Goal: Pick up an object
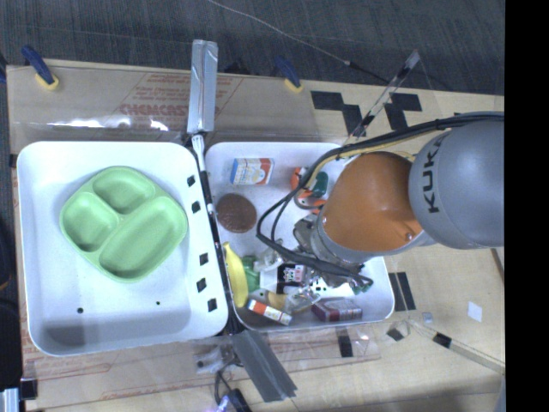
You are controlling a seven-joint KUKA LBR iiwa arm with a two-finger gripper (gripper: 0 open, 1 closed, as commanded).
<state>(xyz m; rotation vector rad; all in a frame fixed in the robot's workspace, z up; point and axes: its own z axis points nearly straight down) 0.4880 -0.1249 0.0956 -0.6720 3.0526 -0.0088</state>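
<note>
My arm's orange band and grey wrist (pixel 377 204) hang over the right bin (pixel 283 154) and cover most of it. The gripper (pixel 296 277) reaches down into a pile of small objects at the bin's near side; its fingers are hidden among them. Around it lie a yellow banana-shaped item (pixel 234 269), a green item (pixel 250 275), a small tube with a red end (pixel 268 311) and a dark red packet (pixel 336 312). Farther back sit a brown round disc (pixel 236 212) and a small white and blue carton (pixel 251 172).
The left bin (pixel 43 256) holds a green divided plate (pixel 124 221). A grey divider with black clips (pixel 203 230) runs between the bins. Black cables (pixel 274 213) loop from the wrist over the right bin. An orange item (pixel 302 178) peeks out beside the wrist.
</note>
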